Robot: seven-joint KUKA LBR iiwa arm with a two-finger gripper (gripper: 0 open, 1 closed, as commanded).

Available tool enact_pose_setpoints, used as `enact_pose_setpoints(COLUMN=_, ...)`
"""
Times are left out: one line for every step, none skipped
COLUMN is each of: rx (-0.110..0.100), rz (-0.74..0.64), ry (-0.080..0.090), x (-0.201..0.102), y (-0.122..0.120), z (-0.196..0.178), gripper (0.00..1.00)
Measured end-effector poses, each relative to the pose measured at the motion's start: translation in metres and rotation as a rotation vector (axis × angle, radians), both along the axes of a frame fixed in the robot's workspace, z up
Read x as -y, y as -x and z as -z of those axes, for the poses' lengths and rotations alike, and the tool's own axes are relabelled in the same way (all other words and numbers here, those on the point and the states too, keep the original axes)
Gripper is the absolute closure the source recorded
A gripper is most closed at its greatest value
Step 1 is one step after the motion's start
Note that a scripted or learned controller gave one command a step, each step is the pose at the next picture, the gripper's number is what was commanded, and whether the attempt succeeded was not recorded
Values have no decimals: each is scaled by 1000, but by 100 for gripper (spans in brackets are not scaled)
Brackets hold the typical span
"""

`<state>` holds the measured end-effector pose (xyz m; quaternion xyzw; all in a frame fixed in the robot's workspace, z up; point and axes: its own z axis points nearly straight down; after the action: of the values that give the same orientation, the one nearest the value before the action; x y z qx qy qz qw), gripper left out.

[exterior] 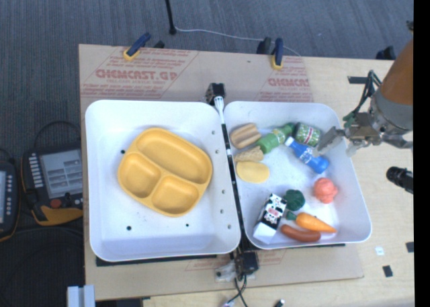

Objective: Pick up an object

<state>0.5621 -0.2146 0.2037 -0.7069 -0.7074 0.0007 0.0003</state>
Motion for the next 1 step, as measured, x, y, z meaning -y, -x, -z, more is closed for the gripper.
enact_pose_setpoints(rx=2, rz=0, ry=1, x=-17, y=-14, z=107, gripper=0)
